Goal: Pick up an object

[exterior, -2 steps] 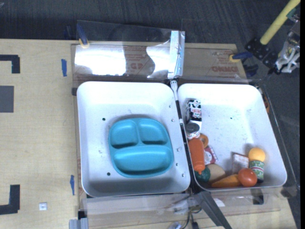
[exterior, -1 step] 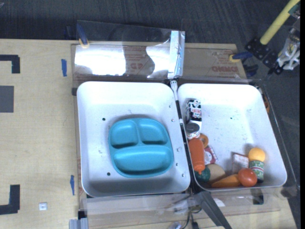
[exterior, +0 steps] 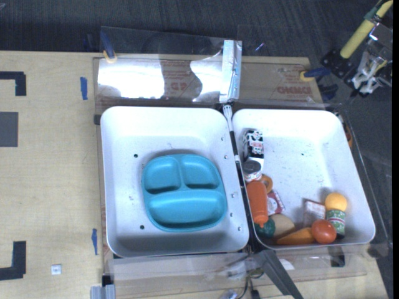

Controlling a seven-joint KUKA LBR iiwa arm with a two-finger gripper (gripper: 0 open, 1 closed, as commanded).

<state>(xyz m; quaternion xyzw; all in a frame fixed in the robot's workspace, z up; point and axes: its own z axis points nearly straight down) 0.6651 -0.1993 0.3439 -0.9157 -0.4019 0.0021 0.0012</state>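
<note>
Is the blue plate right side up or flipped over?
Right side up. The blue plate lies flat in the left bin, and its three hollow sections face upward.

Arm's pulled back at the top right corner: grey two-finger gripper on a yellow-banded wrist link, hanging off past the bench edge.

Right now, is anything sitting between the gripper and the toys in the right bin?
Nothing visible blocks it. The gripper hangs beyond the right bin at its far right corner, and the toys, like the tomato and hot dog, lie uncovered along the near and left walls.
</note>
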